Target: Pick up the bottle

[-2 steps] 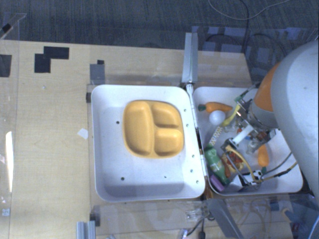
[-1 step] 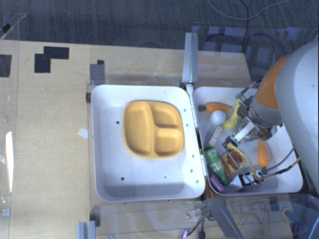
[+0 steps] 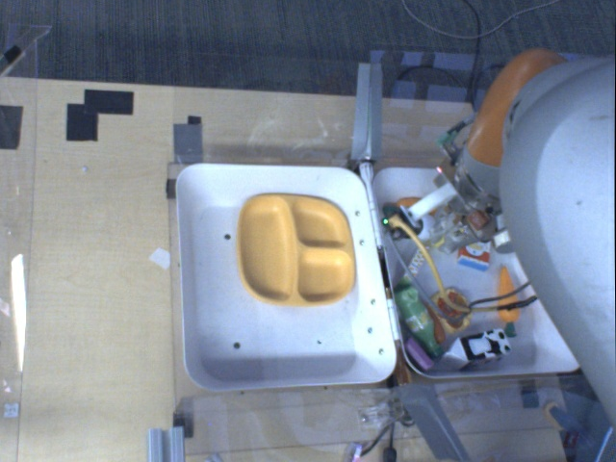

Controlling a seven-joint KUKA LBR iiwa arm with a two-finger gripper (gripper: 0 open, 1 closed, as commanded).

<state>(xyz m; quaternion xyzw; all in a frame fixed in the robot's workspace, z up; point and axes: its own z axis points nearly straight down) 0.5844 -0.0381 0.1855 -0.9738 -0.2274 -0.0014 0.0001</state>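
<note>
A green bottle (image 3: 414,312) lies along the left wall of the right bin (image 3: 556,354), in the bin's front half. Its lower end is tucked among other items. The gripper (image 3: 460,221) hangs over the back part of the same bin, beyond and to the right of the bottle and apart from it. The bulky grey arm and its orange band hide the right side of that bin.
The left bin (image 3: 207,287) holds a yellow divided plate (image 3: 295,247). Around the bottle lie a brown ring-shaped item (image 3: 451,304), an orange carrot (image 3: 506,293), a black-and-white toy cow (image 3: 487,344), a small red, white and blue box (image 3: 474,254) and a purple-rimmed item (image 3: 420,356).
</note>
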